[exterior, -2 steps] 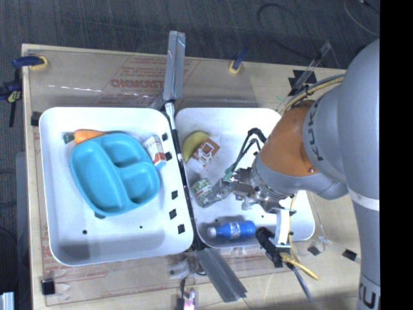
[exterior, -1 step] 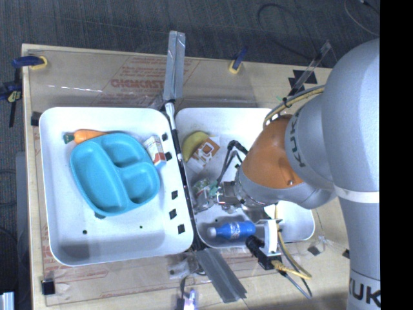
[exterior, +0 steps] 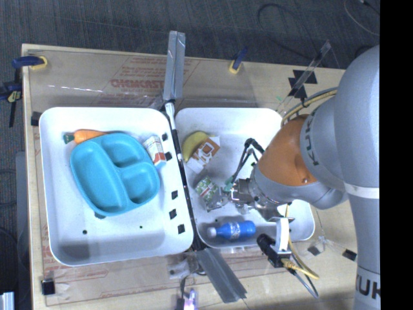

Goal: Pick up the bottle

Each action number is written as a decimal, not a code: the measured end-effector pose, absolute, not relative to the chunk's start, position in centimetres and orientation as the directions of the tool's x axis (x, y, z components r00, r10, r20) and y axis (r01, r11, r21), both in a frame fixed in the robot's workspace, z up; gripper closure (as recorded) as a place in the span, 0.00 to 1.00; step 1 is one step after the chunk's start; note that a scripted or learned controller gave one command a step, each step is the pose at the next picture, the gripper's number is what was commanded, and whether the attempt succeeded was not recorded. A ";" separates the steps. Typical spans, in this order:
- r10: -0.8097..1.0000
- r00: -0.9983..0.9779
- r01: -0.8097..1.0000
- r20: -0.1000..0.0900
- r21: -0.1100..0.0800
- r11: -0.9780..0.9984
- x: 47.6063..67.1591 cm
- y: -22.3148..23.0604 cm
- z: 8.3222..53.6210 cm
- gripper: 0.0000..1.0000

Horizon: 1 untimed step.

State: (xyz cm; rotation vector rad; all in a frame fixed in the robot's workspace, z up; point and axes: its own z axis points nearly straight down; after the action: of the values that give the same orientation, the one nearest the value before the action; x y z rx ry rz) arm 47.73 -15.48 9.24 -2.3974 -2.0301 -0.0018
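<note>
Under wrist, hand [exterior: 227, 196] hidden; bottle [exterior: 233, 230] visible.

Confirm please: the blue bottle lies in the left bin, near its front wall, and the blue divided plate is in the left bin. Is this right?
One thing is wrong: the camera view shows the blue bottle lying in the right bin, near its front wall. The blue divided plate is indeed in the left bin.
</note>
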 end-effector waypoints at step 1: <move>0.722 0.692 0.722 0.007 0.010 -0.692 48.1 -13.4 9.5 0.00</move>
State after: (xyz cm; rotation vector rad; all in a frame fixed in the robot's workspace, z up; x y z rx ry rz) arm 48.14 -13.38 9.49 -2.8952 -1.2362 -0.0168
